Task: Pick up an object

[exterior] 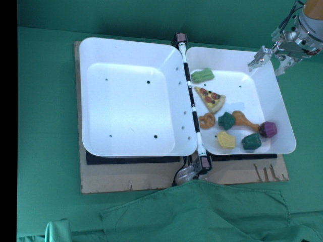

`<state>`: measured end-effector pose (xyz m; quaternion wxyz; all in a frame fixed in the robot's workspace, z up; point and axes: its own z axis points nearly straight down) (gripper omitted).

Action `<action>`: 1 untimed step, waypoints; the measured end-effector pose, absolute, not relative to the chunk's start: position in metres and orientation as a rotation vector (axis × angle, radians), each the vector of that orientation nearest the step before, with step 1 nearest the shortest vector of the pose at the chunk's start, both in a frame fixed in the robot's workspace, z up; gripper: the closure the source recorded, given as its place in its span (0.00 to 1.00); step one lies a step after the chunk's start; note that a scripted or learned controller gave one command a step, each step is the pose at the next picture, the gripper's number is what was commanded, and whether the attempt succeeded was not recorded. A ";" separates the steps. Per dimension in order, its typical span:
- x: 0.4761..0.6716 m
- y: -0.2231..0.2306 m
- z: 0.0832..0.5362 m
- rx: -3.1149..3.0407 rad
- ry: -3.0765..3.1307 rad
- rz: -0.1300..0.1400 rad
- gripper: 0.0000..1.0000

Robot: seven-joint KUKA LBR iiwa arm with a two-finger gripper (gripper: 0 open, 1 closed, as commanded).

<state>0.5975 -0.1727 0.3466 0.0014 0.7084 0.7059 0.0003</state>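
Seven small toy foods lay in the right bin, while the left bin sat beside it across a black-and-white divider rod. Nearest the far wall was a ridged green piece; below it lay a pizza slice, yellow with red topping and dark spots. Toward the near edge sat a brown pretzel, a dark teal chunk, an orange drumstick, a purple lump, a yellow piece and a dark green piece. The drumstick touched both the teal chunk and the purple lump.

The gripper hung above the right bin's far right corner, well apart from the toys, its two fingers spread with nothing between them. Both bins rested on a cardboard sheet over green cloth.
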 end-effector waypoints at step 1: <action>0.547 -0.130 0.267 2.228 2.223 -0.005 0.00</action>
